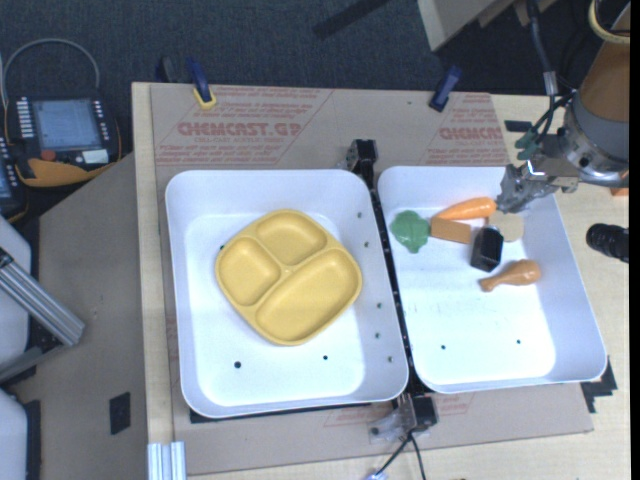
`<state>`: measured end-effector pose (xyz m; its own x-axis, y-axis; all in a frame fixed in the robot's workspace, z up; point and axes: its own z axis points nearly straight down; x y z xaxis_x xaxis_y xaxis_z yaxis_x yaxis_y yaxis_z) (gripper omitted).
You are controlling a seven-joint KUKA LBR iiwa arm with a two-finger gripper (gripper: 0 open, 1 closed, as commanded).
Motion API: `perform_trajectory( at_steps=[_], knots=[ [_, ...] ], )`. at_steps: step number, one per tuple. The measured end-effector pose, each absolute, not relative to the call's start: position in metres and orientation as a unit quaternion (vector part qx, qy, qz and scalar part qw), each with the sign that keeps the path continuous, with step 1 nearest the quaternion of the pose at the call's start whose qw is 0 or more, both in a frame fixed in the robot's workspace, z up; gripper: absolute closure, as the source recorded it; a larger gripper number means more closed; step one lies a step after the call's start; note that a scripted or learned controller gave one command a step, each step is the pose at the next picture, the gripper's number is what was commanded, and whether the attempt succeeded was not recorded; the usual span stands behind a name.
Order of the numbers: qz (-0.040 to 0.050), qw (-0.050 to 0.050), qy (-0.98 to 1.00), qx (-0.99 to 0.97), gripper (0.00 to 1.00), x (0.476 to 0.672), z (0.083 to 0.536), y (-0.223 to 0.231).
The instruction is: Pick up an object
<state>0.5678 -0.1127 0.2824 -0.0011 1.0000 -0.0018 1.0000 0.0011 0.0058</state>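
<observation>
The right bin (pixel 520 353) holds a green broccoli piece (pixel 410 229), an orange carrot (pixel 466 209), an orange-tan block (pixel 451 231), a black object (pixel 487 248), a pale round piece (pixel 511 230) and a tan drumstick (pixel 510 275). My gripper (pixel 513 195) hangs over the bin's far right part, just right of the carrot's tip and above the pale piece. Nothing shows between its fingers, and their spacing is unclear from this angle.
In the left bin (pixel 200 348) lies a yellow divided plate (pixel 288 275). A black clamp (pixel 361 154) sits at the far gap between the bins. A pendant (pixel 62 133) rests off the bench at far left.
</observation>
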Motion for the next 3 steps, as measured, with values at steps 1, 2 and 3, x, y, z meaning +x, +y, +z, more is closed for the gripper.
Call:
perform_trajectory(
  at_steps=[1,2,3],
  knots=[
    [0.0001,0.000,0.708,0.706,1.00,0.570,0.282,-0.065],
    [-0.0010,-0.002,0.709,0.705,1.00,0.577,0.260,-0.016],
    [-0.0008,-0.002,0.709,0.705,1.00,0.575,0.248,0.038]
  ],
)
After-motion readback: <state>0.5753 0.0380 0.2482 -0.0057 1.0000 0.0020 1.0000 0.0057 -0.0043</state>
